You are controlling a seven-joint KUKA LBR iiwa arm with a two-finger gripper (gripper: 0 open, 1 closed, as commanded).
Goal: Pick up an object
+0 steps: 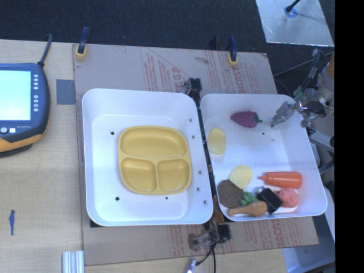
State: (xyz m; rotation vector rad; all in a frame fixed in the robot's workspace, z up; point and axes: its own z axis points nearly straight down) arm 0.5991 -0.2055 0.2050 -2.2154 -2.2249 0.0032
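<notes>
The right bin (296,147) holds several toy foods. A purple piece (244,119) lies near its far side and a pale yellow oval (216,140) by its left wall. At the near end sit a yellow round piece (241,176), an orange bottle (282,179), a brown patty (230,193), a green bit (247,198), a tan drumstick (248,210), a black block (269,199) and a pink piece (289,198). My gripper (282,114) hovers at the bin's far right corner, to the right of the purple piece, with nothing seen in it.
The left bin (96,152) contains a yellow divided tray (154,158). A teach pendant (20,104) lies on the bench at the far left. Clamps (232,50) hold the cardboard sheet under the bins. The arm's wrist (318,101) stands at the right edge.
</notes>
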